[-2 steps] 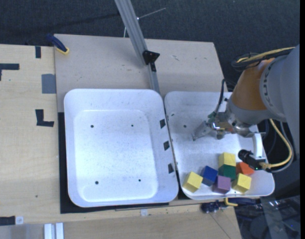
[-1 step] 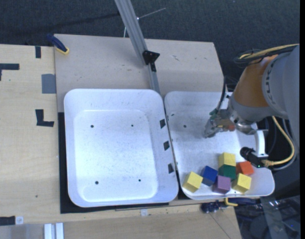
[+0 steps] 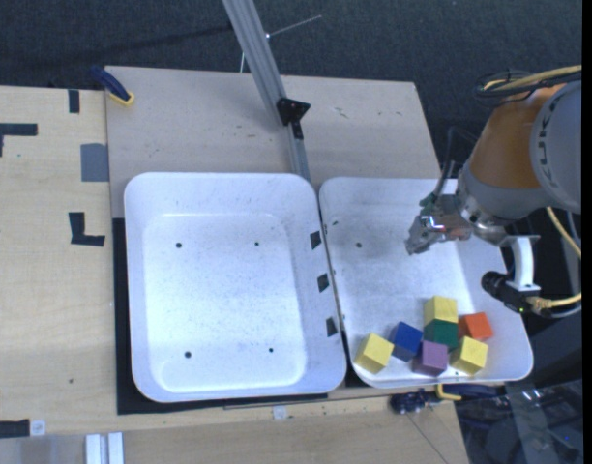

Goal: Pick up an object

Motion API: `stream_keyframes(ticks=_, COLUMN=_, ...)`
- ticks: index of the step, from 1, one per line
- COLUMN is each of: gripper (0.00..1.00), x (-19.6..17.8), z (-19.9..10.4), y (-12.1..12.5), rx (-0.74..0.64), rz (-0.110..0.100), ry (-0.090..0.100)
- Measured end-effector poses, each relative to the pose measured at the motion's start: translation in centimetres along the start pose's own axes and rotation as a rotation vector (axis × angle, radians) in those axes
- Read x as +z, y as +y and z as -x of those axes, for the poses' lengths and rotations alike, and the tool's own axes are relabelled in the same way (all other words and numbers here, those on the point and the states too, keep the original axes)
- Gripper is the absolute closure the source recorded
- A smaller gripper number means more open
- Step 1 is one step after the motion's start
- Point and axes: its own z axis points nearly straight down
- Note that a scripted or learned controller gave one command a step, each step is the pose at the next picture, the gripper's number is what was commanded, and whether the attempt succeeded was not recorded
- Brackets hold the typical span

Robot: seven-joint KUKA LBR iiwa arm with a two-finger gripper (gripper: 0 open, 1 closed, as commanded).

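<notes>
Several small blocks lie clustered at the near end of the right bin (image 3: 373, 220): a yellow block (image 3: 375, 352), a blue block (image 3: 406, 339), a purple block (image 3: 433, 356), a green block (image 3: 441, 333), an orange block (image 3: 476, 326) and two more yellow ones (image 3: 440, 309) (image 3: 472, 355). My gripper (image 3: 419, 239) hangs over the middle right of that bin, well above and behind the cluster. Nothing shows between its fingers.
The left bin (image 3: 141, 259) lies beside the right one, with a shared raised edge between them. A grey metal pole (image 3: 262, 51) slants across the bench behind the bins. Cables trail at the right by the arm.
</notes>
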Motion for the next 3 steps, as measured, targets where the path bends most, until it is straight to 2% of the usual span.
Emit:
stream_keyframes(ticks=1, gripper=1.00, x=-5.0, z=1.0, y=-0.1, rx=0.001, rz=0.001, ry=-0.001)
stream_keyframes(ticks=2, gripper=1.00, x=-6.6, z=0.9, y=0.0, rx=0.001, rz=-0.003, ry=0.001)
stream_keyframes(ticks=3, gripper=1.00, x=-6.4, z=-4.7, y=2.7, rx=-0.005, rz=-0.004, ry=0.003)
